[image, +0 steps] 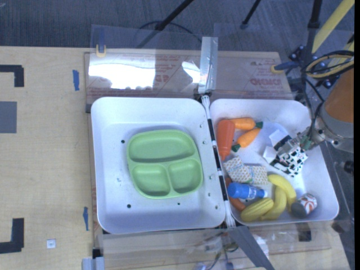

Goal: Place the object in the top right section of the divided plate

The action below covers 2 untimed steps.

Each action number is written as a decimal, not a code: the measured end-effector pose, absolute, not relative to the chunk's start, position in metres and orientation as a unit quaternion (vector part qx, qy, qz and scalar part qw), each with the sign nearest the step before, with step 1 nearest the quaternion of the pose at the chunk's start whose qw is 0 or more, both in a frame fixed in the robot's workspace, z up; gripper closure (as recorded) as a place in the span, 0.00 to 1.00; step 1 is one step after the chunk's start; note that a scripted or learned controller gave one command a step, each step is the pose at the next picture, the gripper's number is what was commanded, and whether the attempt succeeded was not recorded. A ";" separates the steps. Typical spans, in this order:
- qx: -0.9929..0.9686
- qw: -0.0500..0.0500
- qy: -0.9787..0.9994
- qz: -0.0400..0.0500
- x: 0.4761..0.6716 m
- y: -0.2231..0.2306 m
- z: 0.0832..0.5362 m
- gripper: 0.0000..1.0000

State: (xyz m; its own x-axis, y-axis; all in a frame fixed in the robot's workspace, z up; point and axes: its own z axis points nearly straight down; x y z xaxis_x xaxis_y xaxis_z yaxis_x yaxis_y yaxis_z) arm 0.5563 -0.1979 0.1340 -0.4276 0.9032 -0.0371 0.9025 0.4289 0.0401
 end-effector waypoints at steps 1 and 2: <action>0.424 0.006 0.906 0.000 0.483 -0.125 0.125 1.00; 0.279 0.001 0.960 0.000 0.481 -0.136 0.131 1.00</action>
